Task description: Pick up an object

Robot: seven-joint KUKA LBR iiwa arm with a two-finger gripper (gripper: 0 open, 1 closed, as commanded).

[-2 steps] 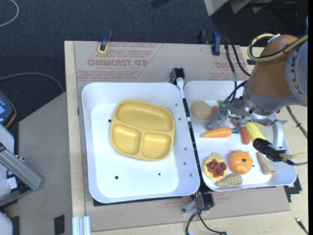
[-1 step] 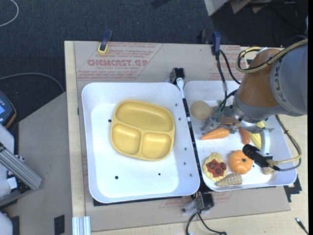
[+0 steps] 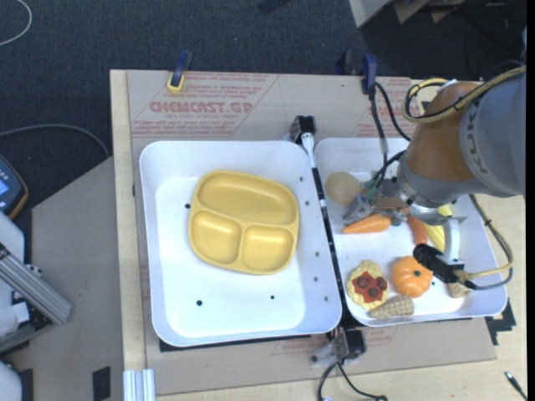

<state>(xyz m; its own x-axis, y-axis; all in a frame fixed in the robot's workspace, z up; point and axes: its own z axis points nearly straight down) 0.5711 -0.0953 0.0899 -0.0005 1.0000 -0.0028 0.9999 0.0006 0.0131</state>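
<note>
Camera view, nearest first: in right bin, pizza toy beside orange pumpkin; farther back, carrot lying flat just under claw, spread or pressed impossible to tell; beyond, beige ball. Left bin bearing yellow divided plate.

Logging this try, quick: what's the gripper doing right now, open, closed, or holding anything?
Gripper: cannot be told; it sits low in the right bin, just above the toy carrot, with the wrist covering it.
</note>
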